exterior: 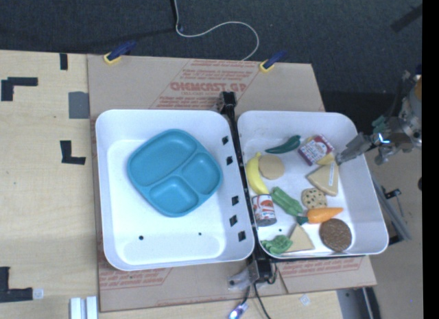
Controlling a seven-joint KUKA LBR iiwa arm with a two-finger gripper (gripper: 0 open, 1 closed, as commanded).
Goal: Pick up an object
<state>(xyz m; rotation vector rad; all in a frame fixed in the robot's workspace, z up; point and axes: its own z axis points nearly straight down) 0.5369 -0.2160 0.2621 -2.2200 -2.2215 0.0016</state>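
The right bin holds several toy foods: a yellow banana, a tan round bun, a green pepper, a purple-red packet, a cheese wedge, a chip cookie, a green pickle, an orange carrot, a small can, a brown patty, a sandwich triangle and a green leaf. My gripper hangs over the bin's upper right rim, just right of the packet and above the cheese wedge, with nothing seen in it.
The left bin holds a blue divided plate. Both bins rest on a cardboard sheet held by clips. A white cable loops behind the bins. The arm's body sits at the far right.
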